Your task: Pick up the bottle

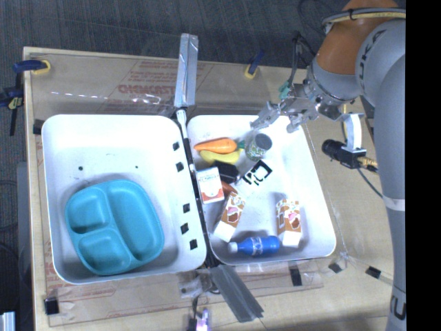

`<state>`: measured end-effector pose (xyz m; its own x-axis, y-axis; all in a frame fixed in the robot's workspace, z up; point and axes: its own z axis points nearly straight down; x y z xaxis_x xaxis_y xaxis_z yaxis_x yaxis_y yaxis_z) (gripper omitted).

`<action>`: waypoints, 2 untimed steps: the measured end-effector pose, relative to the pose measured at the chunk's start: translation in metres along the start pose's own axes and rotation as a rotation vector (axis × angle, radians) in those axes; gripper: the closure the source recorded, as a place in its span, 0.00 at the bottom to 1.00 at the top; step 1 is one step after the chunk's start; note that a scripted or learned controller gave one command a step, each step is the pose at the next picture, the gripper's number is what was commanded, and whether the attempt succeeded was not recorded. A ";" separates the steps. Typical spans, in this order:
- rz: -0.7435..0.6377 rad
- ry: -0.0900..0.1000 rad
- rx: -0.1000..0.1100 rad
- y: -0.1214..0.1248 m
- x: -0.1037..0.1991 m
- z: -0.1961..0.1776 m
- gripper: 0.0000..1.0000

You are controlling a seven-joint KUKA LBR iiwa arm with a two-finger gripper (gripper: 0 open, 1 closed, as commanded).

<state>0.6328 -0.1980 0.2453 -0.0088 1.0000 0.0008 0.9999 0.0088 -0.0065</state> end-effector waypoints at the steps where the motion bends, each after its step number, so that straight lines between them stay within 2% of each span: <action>1: 0.000 0.000 0.000 0.000 0.000 0.000 0.00; 2: 0.199 0.000 -0.002 -0.012 -0.007 -0.069 0.00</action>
<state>0.6210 -0.2056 0.3140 0.1886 0.9821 -0.0008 0.9820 -0.1886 -0.0046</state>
